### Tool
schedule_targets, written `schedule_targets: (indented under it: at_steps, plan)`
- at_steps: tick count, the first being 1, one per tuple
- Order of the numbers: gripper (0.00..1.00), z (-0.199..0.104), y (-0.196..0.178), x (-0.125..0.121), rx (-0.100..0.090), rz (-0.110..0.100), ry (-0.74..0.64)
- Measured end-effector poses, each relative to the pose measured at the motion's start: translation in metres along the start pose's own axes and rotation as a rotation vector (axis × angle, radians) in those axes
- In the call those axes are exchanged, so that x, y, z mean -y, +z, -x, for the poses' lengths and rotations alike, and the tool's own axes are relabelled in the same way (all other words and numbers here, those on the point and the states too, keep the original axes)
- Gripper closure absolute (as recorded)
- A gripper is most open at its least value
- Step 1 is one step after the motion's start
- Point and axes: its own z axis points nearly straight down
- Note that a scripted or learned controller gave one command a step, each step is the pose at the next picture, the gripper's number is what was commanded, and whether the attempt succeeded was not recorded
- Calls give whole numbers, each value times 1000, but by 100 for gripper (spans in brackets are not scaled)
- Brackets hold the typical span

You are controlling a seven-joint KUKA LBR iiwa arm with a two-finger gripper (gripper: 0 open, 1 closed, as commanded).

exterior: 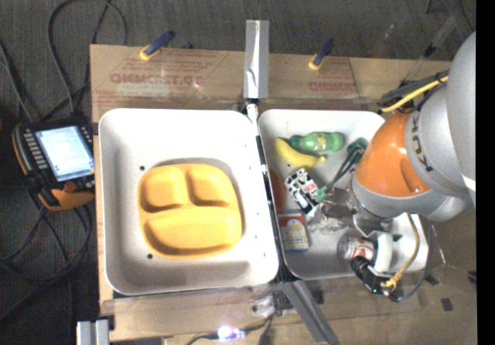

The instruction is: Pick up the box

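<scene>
Box [295,232]: laid flat by the left wall of the right bin [317,115], lower centre. Gripper [330,208]: positioned just right; its opening cannot be told.

Robot lab; teach pendant [58,152]; loose floor cables [85,0].

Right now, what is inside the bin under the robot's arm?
A green thing, a banana, a black-and-white patterned thing and a small box lie in the bin. The arm covers its right part, hiding whatever lies there.

brown bench [178,80] with left white bin [114,181] beside right white bin [309,116]
</scene>
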Motion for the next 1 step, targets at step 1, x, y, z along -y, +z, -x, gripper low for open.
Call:
schedule_targets:
  at_steps: [1]
  plan:
    - [100,-12,-88,3,0,-5,-328]
